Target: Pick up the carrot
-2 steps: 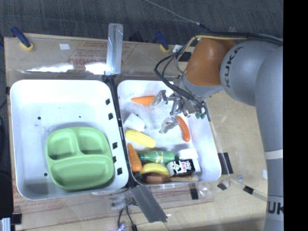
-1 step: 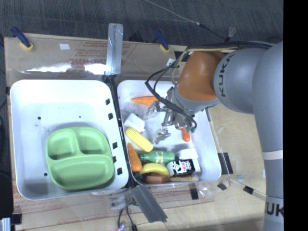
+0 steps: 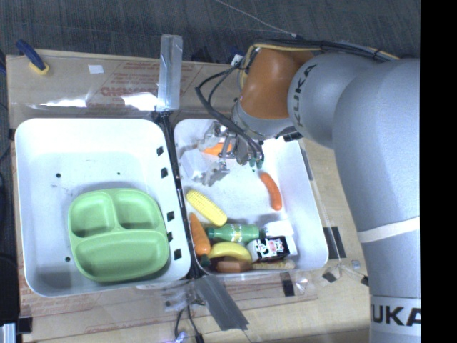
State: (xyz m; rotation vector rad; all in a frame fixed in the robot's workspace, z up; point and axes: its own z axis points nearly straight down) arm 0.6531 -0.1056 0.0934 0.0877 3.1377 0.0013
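carrot [image 3: 199, 235] lies against the right bin [image 3: 311, 213] left wall, well below-left of gripper [image 3: 223, 154] | gripper low in bin's upper part, something orange [image 3: 212, 148] at it; grip state: cannot tell | corn cob [image 3: 206, 207] between gripper and carrot

Gripper [image 3: 223, 157] sits over an orange thing [image 3: 211, 149] at upper center — mostly covered, can't say what it is. Brown item [image 3: 229, 266] under the banana [image 3: 230, 251] — half hidden too.
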